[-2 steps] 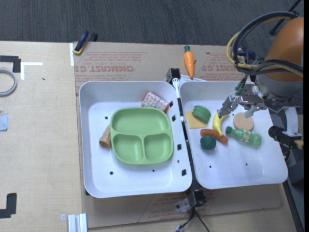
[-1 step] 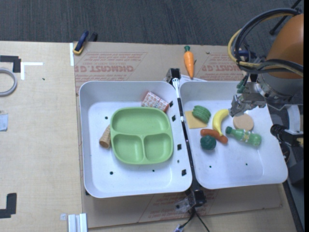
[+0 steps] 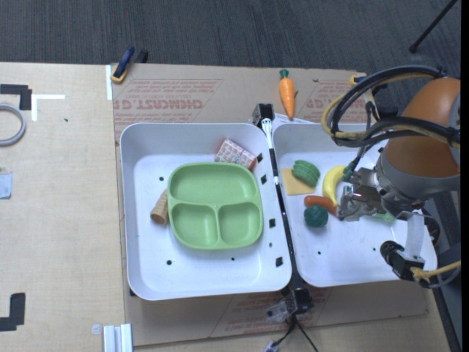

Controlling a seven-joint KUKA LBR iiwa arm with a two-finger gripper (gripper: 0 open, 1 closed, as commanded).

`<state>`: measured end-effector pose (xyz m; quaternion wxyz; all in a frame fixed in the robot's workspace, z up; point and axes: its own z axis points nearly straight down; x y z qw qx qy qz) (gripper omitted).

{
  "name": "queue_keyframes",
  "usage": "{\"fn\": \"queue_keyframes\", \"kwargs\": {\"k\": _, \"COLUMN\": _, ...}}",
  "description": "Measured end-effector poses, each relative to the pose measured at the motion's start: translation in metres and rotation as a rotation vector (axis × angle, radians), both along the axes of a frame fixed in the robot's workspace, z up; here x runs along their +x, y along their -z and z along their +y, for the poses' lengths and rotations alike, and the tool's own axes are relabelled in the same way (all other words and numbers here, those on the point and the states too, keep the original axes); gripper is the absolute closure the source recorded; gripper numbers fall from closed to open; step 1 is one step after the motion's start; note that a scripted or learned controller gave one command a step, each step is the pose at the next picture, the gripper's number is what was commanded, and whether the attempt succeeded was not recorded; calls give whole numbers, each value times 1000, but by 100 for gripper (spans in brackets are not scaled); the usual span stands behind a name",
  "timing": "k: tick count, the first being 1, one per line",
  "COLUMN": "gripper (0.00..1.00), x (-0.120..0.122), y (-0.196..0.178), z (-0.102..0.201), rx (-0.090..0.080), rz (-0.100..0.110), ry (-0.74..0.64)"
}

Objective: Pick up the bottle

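Two bins [image 3: 132, 218]; gripper [image 3: 352, 204] low in right one beside banana [image 3: 333, 183]. Finger state: cannot tell. Bottle unidentified. Reach step; next, locate bottle.

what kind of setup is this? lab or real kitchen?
Likely a robot lab bench: two white bins on cardboard, toy food like a carrot and a green divided tray, carpet beyond.
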<state>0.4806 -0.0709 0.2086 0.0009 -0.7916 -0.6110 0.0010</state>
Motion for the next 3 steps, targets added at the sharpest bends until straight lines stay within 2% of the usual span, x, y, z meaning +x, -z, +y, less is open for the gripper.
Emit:
{"fn": "queue_keyframes", "kwargs": {"k": 1, "gripper": 100, "x": -3, "y": -61, "z": 20, "rx": -2, "rz": -1, "ry": 200}}
{"fn": "queue_keyframes", "kwargs": {"k": 2, "gripper": 100, "x": -4, "y": -25, "z": 86, "rx": -1, "rz": 0, "ry": 131}}
{"fn": "queue_keyframes", "kwargs": {"k": 3, "gripper": 100, "x": -4, "y": 17, "z": 133, "rx": -2, "rz": 2, "ry": 351}}
